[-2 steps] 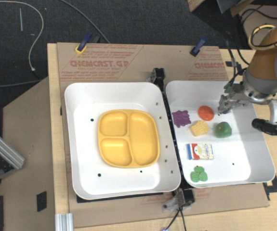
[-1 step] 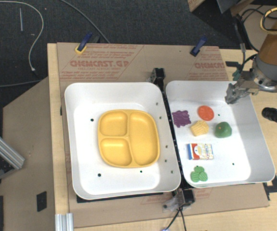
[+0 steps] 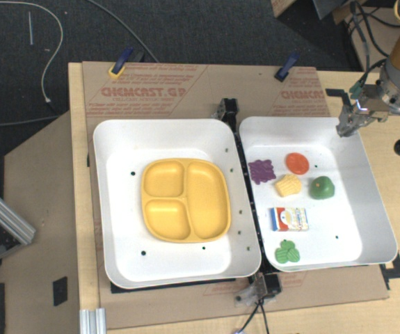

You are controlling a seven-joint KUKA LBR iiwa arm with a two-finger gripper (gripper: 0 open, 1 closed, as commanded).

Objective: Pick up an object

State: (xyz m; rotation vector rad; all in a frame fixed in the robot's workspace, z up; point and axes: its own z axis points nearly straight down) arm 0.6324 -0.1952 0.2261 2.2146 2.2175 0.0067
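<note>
Right bin (image 3: 366,207) right half free; toys (image 3: 291,185) crowd left.

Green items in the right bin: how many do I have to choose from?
2. A round green fruit sits toward the bin's right side, beside the yellow corn piece. A green leafy piece lies near the front edge, below the small milk carton. None seem hidden.

A single fixed camera looks down on the bench at a slant from above, far enough back to take in both white bins whole, the left bin (image 3: 113,207) at nine o'clock and the right bin (image 3: 366,221) at three.
</note>
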